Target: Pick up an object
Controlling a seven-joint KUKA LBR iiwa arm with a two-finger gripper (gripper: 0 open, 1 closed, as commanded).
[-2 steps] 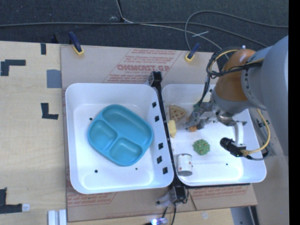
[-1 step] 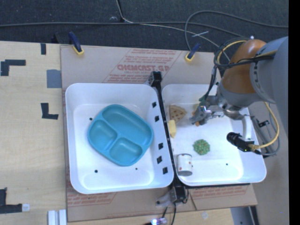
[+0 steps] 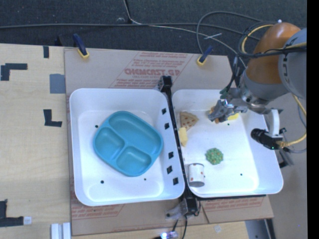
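cable clip (image 3: 184, 209): dark clamp and wires at the near edge of the board, below the divider between the bins.
left bin (image 3: 82, 133): white, left of the divider; holds a blue sectioned tray (image 3: 128, 142) lying flat.
cardboard sheet (image 3: 144, 71): under both bins; red print behind the divider, seems to read "chemcast gp", rest too small to read.
divider (image 3: 170, 133): black strip with clips where the bins touch.
right bin (image 3: 249, 173): white, right of the divider.
cup (image 3: 195, 174): small white cup on its side, just right of the divider, near front.
wedge (image 3: 187, 119): tan triangular piece just right of the divider, a yellow piece (image 3: 183, 136) touching its front.
green ball (image 3: 215, 156): right of the cup, apart from it.
gripper (image 3: 223, 111): over the right bin's back part, right of the wedge; whether its fingers are spread, i cannot tell.
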